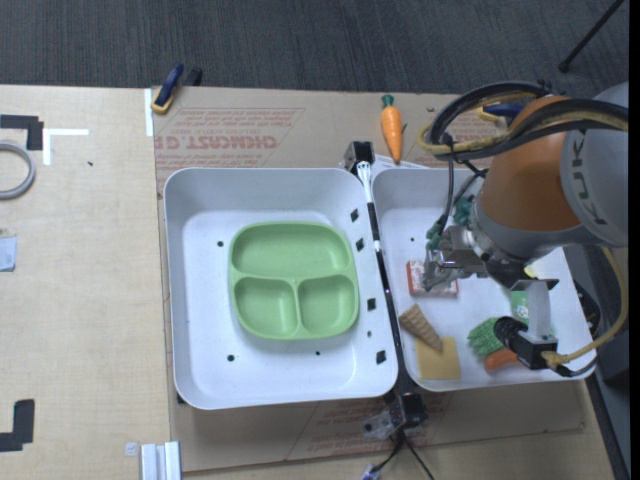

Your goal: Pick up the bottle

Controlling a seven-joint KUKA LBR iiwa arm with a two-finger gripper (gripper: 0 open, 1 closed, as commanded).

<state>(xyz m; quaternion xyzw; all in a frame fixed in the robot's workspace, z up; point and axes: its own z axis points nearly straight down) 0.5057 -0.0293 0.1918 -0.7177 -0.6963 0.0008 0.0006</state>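
My gripper hangs low in the right bin, right over a small red and white box near the bin's left wall. The grey and orange wrist hides the middle and back of this bin. A small teal thing peeks out at the wrist's left edge, and I cannot tell whether it is the bottle. No bottle stands out plainly among the things in sight.
In the right bin's front lie a tan cone, a yellow slab, a green leafy toy and an orange piece. The left bin holds a green divided plate. A toy carrot lies on the bench behind the bins.
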